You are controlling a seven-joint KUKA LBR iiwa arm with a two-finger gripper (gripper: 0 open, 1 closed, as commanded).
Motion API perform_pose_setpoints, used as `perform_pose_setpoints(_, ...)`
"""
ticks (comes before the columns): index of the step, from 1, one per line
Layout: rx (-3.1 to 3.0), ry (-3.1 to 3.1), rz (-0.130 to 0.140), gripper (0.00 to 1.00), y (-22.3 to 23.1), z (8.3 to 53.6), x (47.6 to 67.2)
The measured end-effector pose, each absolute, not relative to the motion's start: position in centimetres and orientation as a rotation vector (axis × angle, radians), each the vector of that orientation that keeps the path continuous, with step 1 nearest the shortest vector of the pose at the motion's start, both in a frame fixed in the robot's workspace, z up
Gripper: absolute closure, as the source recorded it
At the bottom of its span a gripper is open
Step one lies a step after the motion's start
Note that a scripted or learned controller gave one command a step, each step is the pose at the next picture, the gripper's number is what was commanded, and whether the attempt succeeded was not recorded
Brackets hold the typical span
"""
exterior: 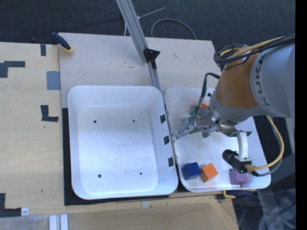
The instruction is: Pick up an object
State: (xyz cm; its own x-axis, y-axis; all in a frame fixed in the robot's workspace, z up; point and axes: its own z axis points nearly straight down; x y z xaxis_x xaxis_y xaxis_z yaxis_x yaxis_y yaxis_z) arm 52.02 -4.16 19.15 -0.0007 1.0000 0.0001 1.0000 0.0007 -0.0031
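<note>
The arm (254,80) reaches in over the right bin (180,97), its hand (192,126) low inside the bin's upper half, near the wall shared with the left bin (115,143); whether the hand is wide or narrow I cannot tell; a blue block (191,170) and an orange block (208,172) lie side by side near the bin's front edge, a purple block (238,177) to their right; something small and orange-green (200,108) sits close behind the hand on the bench (29,128).

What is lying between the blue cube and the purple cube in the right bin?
In the camera view, an orange cube lies between the blue cube and the purple cube.
</note>
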Motion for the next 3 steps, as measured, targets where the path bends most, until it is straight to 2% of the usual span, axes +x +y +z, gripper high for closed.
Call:
perform_pose_setpoints(1,-2.217,-2.226,-0.001,0.00,-2.2,19.2,56.0)
perform_pose_setpoints(2,-2.228,-2.223,-0.005,0.00,-7.5,31.0,49.5)
perform_pose_setpoints(3,-2.216,-2.223,0.004,0.00,-4.2,27.4,49.9)
